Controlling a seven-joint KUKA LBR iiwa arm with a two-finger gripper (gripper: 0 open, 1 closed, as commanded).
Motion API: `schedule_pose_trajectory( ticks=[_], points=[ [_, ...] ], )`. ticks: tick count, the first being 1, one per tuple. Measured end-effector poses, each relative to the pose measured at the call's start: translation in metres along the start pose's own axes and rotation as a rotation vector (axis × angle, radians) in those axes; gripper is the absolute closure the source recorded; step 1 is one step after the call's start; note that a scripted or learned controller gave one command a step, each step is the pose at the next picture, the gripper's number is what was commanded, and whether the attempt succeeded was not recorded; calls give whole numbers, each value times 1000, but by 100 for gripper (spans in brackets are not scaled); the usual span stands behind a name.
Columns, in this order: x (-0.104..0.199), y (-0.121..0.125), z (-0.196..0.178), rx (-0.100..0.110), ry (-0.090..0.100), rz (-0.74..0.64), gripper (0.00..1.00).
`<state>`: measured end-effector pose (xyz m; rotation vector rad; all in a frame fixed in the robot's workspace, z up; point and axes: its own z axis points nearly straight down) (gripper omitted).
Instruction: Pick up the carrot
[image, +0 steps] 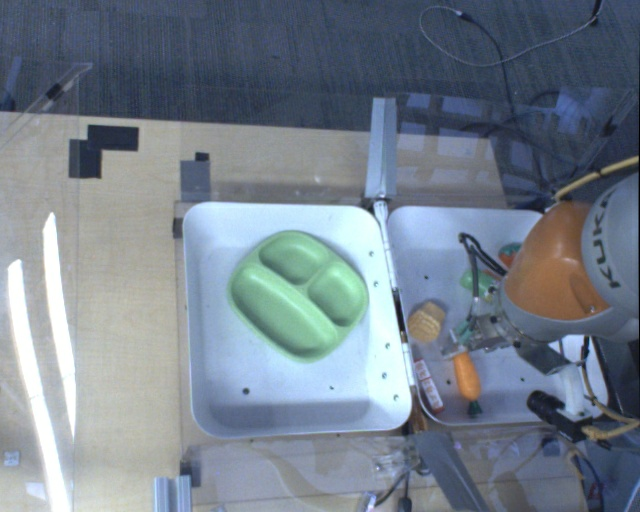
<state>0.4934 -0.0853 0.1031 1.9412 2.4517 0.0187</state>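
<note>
The carrot (466, 377) lies on the floor of the right bin (520, 405), so the pick looks not yet done. The gripper (478, 335) hangs just above the carrot's upper end, the arm reaching in over that bin; its fingers' spread cannot be told.

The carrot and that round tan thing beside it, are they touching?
Apart. The camera view shows white bin floor between the carrot and the tan thing.
</note>
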Motion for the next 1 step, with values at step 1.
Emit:
schedule_pose_trajectory(
  ticks=[1],
  points=[
    [17,1,-83,10,4,-422,100]
  ],
)
